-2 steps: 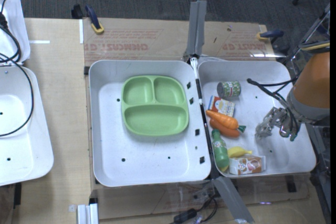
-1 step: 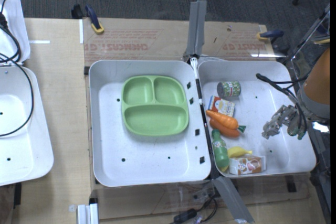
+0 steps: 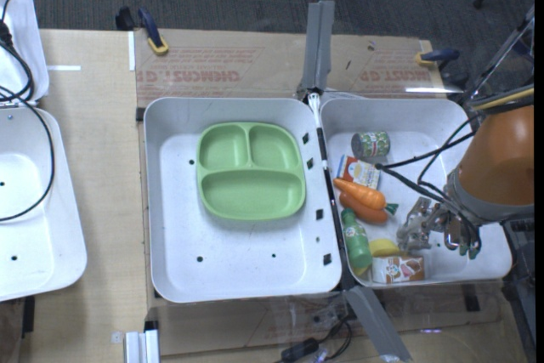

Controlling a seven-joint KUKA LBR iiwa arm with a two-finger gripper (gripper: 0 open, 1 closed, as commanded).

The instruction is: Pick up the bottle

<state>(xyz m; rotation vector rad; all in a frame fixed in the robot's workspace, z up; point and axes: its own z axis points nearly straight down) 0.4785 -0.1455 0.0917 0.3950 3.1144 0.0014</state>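
Hovering with its grip state unclear, the pincer [image 3: 418,227] should be lowered onto the green bottle [image 3: 356,244] just left — carrot [image 3: 364,195] avoided.

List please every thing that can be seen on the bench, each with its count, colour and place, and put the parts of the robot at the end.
left bin: 1, white, middle of the view
right bin: 1, white, beside the left bin
divided plate: 1, light green, in the left bin
can: 1, green label, back of the right bin
small carton: 1, white and orange, beside the can
toy carrot: 1, orange, below that carton
bottle: 1, green, along the left wall of the right bin
red and white box: 1, front of the right bin
clamps: 2, blue and yellow, on the cardboard behind the bins
arm: 1, orange band, right side
pincer: 1, grey metal, low in the right bin
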